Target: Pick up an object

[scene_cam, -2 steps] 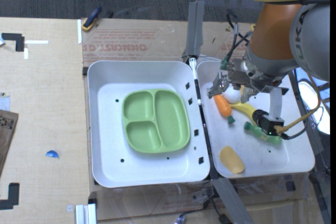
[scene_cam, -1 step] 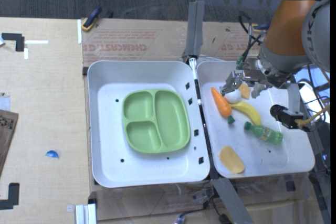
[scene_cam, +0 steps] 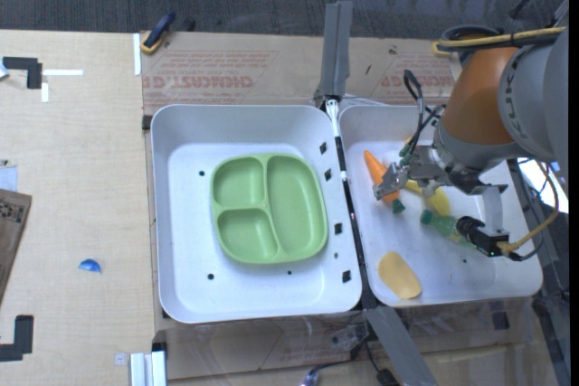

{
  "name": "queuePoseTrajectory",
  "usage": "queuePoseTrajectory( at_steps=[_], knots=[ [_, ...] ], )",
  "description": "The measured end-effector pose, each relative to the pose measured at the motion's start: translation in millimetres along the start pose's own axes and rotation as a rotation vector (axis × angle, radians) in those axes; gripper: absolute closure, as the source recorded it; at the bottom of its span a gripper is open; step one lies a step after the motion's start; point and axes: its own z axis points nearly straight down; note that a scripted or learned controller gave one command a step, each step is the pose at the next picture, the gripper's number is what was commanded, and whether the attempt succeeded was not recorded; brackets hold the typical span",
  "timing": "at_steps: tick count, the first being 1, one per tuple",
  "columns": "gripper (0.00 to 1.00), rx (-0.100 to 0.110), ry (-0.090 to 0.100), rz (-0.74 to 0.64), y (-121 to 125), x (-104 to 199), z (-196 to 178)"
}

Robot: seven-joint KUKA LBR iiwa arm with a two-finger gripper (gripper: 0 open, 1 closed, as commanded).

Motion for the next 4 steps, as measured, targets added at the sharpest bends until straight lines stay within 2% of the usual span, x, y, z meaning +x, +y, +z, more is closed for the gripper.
queuePoseTrajectory(
  at_steps=[1, 2, 3, 4],
  knots=[
    [0.00, 0.000, 0.000, 0.000, 0, 0, 0],
    [1.00, 0.000, -0.001, 0.002, 0, -1, -9],
    [1.00, -0.002, -0.001, 0.218, 47, 64, -84],
    [1.00, -0.001, -0.001, -0.108, 14, 21, -84]
  ],
)
